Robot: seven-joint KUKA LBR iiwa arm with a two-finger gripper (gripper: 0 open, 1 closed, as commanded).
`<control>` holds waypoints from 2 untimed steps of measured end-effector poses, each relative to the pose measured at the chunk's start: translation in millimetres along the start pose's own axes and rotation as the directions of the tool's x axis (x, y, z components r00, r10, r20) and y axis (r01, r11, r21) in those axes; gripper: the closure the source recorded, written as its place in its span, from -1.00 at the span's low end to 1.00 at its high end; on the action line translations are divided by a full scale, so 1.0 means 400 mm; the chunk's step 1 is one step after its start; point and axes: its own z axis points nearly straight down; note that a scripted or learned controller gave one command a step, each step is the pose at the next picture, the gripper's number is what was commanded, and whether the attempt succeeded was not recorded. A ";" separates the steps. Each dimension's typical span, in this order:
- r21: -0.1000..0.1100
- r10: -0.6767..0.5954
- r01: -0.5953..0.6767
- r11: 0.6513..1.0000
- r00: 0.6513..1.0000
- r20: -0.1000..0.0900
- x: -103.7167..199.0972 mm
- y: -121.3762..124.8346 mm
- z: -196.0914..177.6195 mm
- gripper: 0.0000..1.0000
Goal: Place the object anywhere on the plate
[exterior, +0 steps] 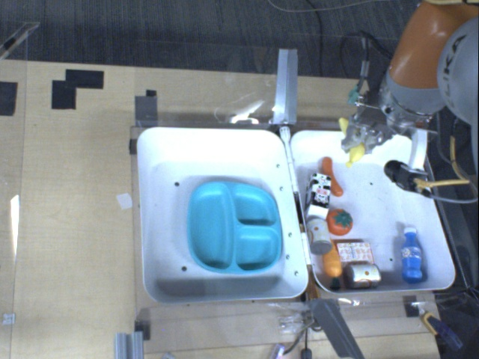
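My jaws (358,146) hang over the far end of the right bin (441,223), pinching one small yellow object (356,154) between them. One blue plate (234,226), three-sectioned, lies in the left bin (161,200). Nearer than my jaws lie one carrot (334,180), one tomato (341,222) and one blue bottle (410,255).

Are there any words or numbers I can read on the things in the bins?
None can be read.
Brown box: pale label, print too blurred.
Blue bottle: white label, too small to read.
Black-and-white carton: only a pattern, no clear letters.
Can: markings too blurred.
Blue plate: no writing.
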 end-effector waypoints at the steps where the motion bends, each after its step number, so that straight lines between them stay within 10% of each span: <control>1: -0.001 -0.218 0.218 0.976 0.976 -0.002 0.170 -0.075 0.151 1.00; 2: 0.000 -0.138 0.138 0.990 0.990 -0.002 0.260 -0.201 0.151 1.00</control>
